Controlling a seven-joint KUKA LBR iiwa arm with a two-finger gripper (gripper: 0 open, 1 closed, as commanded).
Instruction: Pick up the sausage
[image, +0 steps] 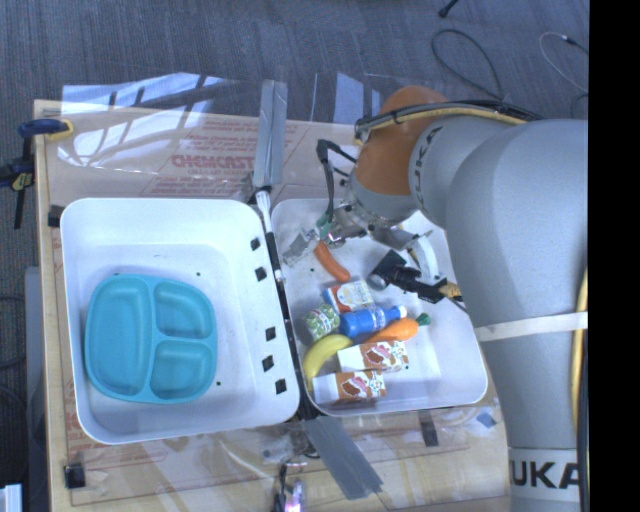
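Camera view. The sausage (333, 262), orange-brown and slanted, lies in the upper left part of the right bin (462, 372), just right of the divider between the bins. The gripper (322, 233) sits at the sausage's upper end, near or touching it; I cannot tell which. Whether the gripper is parted or closed cannot be made out, and nothing shows the sausage held.

Judgement on the step: this looks like the approach to the grasp. A good grasp would straddle the sausage across its narrow width, near its middle, and stay clear of the bin wall at left and the small carton (353, 295) just below it. The lift should be straight up, since the blue bottle (371, 320), carrot (401, 329) and banana (322, 352) crowd the centre of that bin.

Hard to read: the wrist and the arm (500, 210) cover the upper right of the right bin, so its contents there are unknown. The left bin (110, 225) holds a blue divided tray (150, 338).
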